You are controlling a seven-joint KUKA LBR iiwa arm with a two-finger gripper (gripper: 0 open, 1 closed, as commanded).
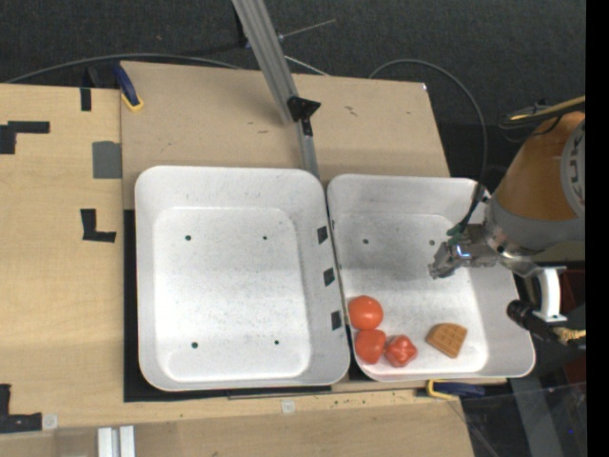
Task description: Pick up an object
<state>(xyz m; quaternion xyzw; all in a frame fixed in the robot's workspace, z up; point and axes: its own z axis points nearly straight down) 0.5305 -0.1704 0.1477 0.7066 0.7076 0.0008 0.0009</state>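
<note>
Camera view: the hand (443, 267) hangs over the right bin (400, 198), grip unreadable; the waffle piece (446, 339) lies nearby, apart.

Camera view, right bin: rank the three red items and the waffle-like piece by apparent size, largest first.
1. Waffle-like tan piece, widest.
2. Upper red round item and lower red round item: too alike to rank.
3. Red lumpy item, marginally smaller, though partly overlapped, so unsure.
</note>
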